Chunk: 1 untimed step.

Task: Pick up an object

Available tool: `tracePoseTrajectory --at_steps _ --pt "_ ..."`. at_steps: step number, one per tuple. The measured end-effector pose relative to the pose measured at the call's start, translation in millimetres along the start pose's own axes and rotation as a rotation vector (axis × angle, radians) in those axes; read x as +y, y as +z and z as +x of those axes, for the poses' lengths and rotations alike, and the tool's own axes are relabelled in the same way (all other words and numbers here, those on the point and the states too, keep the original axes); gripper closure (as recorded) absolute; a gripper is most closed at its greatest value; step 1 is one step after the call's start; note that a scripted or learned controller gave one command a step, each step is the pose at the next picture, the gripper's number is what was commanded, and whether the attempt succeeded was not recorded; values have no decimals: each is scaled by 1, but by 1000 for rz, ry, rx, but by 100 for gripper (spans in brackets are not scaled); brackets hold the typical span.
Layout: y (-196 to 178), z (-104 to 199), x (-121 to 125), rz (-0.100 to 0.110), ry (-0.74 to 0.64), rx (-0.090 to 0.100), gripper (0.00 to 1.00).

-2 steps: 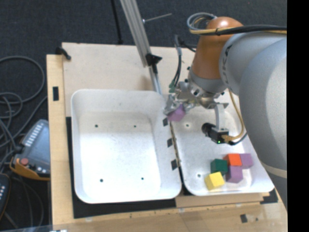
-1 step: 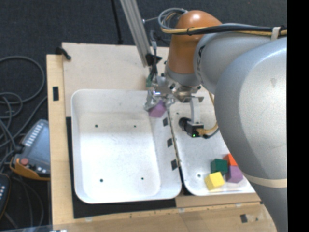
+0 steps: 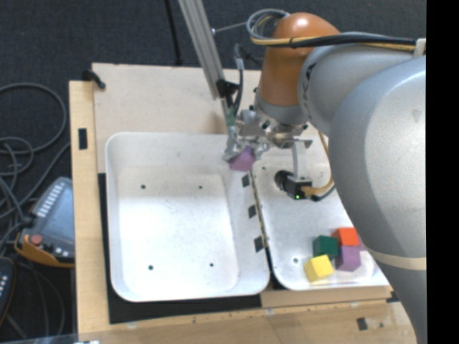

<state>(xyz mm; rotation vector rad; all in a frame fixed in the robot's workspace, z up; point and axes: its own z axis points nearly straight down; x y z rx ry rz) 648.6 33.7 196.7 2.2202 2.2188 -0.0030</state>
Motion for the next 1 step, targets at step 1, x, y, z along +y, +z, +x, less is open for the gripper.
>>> tracePoseTrajectory --at_steps 1 --pt "-23 -14 -9 -1 -1 2 100"
